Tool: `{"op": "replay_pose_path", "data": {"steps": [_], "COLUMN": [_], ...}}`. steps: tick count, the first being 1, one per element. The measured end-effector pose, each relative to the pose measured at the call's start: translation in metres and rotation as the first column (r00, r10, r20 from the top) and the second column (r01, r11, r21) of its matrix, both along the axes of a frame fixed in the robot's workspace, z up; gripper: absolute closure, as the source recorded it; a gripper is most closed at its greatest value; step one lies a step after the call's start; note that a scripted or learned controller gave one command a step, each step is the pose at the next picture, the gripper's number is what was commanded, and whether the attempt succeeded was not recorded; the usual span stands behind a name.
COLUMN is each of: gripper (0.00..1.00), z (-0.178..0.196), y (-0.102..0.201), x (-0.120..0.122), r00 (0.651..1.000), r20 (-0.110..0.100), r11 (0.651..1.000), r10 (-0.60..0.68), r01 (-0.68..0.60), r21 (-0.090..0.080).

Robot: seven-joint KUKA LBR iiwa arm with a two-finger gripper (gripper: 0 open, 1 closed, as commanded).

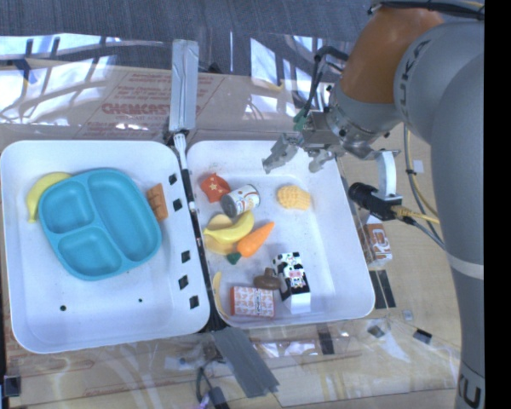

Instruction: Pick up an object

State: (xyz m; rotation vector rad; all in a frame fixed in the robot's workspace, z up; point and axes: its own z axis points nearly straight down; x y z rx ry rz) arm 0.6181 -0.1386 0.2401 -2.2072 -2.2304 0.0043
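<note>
Gripper (300, 154) hovering over right bin (349, 254), fingers spread, holding nothing — risking clipping bin's far wall or missing yellow corn (293, 197) nearby.

Yellow banana (44, 191) half under blue tray (98, 221)

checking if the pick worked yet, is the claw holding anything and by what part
Nothing is held. The claw hangs open above the far end of the right bin, with nothing between its fingers; the yellow corn piece lies just below it in the bin.
</note>
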Motion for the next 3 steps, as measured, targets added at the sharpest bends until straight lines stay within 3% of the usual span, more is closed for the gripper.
{"op": "replay_pose_path", "data": {"steps": [1, 2, 3], "gripper": [0.0, 1.0, 1.0], "z": [-0.133, -0.125, -0.045], "y": [0.02, 0.021, 0.105], "x": [0.004, 0.003, 0.017], "r00": [0.991, 0.991, 0.998], "r20": [0.009, 0.003, 0.009], "r11": [0.991, 0.991, 0.998], "r10": [0.131, 0.135, 0.062], "r01": [-0.131, -0.135, -0.062], "r21": [-0.001, 0.0, 0.0]}}
